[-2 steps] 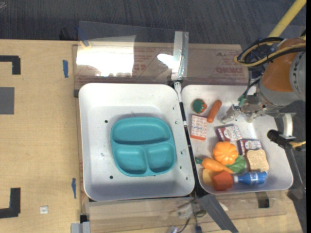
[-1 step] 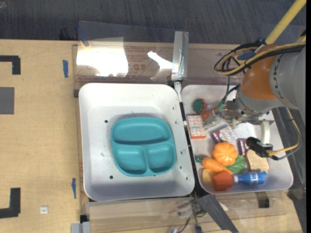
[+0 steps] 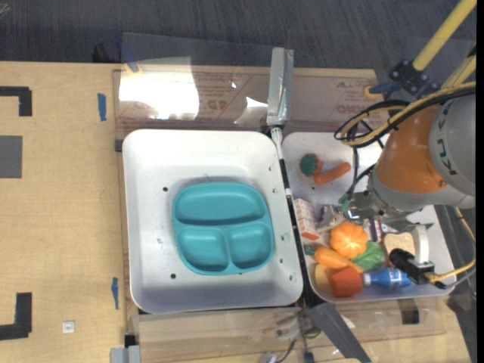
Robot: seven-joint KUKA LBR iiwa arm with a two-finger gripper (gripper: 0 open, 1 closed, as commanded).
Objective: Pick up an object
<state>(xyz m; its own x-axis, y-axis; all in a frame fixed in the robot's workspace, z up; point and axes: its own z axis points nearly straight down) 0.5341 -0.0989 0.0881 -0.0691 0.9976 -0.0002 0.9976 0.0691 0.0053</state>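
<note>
The right bin [image 3: 325,144] holds a heap of toy food: an orange pumpkin [image 3: 349,240], a green leafy piece [image 3: 370,257], a red block [image 3: 346,281], a blue bottle [image 3: 388,279], a carrot [image 3: 330,258], a toast slice [image 3: 400,243] and a striped packet [image 3: 303,215]. A carrot with a green top [image 3: 324,170] lies apart at the bin's far end. My gripper [image 3: 361,210] hangs low over the heap, just behind the pumpkin, its fingers buried among the items. The orange-banded wrist [image 3: 408,161] covers the bin's right part.
The left bin [image 3: 144,203] carries a teal divided tray [image 3: 222,226] at its middle. A clear plastic sheet and a taped metal divider [image 3: 279,85] stand behind the bins. Yellow-black cables [image 3: 378,116] loop beside the arm.
</note>
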